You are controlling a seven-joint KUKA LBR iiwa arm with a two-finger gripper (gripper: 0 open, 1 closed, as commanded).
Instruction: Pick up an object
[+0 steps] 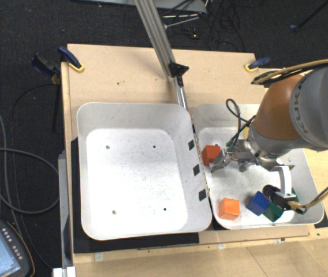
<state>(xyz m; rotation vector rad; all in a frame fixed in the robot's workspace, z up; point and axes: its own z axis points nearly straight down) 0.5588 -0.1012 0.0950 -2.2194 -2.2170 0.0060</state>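
Observation:
In the right bin (308, 172) several small blocks lie loose. A red-orange block (211, 153) sits near the bin's left wall. My gripper (222, 161) hangs low just to its right, close to or touching it; I cannot see the block held. An orange block (229, 208) rests near the front edge. Right of it lie a blue block (258, 203) and a green block (274, 214), side by side. The grey arm with its orange band (279, 111) covers the bin's back right part.
The left bin (135, 166) stands beside the right one, their walls meeting in the middle. A slanted metal pole (158, 36) rises behind the bins. Clamps (71, 59) grip the wooden bench's back corners. Cables trail over the dark floor at the left.

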